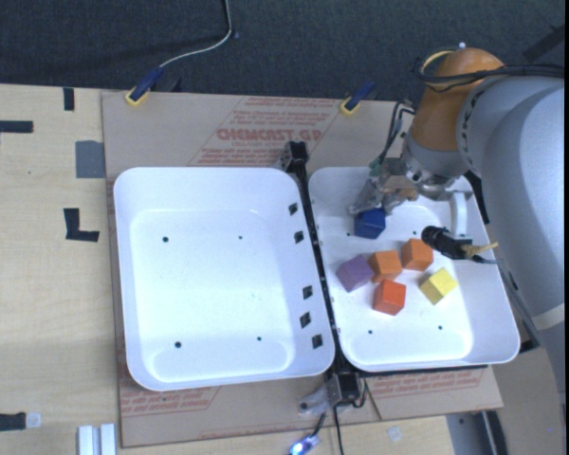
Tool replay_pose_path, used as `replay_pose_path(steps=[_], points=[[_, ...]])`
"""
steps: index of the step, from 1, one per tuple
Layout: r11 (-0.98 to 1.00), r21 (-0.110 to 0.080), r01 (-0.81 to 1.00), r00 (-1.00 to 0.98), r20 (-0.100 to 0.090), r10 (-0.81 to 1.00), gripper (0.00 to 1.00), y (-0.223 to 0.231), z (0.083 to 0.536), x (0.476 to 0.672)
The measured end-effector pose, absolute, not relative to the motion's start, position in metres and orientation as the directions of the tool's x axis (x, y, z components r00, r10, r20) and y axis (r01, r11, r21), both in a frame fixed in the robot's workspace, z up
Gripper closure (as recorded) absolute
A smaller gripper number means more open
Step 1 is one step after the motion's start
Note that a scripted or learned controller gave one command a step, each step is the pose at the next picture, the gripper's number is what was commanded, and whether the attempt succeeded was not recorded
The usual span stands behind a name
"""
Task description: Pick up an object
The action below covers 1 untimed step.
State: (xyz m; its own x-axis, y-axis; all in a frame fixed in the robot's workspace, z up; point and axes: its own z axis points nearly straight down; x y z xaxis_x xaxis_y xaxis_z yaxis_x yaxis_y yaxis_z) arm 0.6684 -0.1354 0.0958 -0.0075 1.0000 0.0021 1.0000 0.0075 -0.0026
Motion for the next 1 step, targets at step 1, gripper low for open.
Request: replay_pose_path(steps=[1], points=[[0.013, 0.009, 1.0, -0.013, 0.004, 1.0, 1.0, -0.0317, 0.1909, 0.6708]])
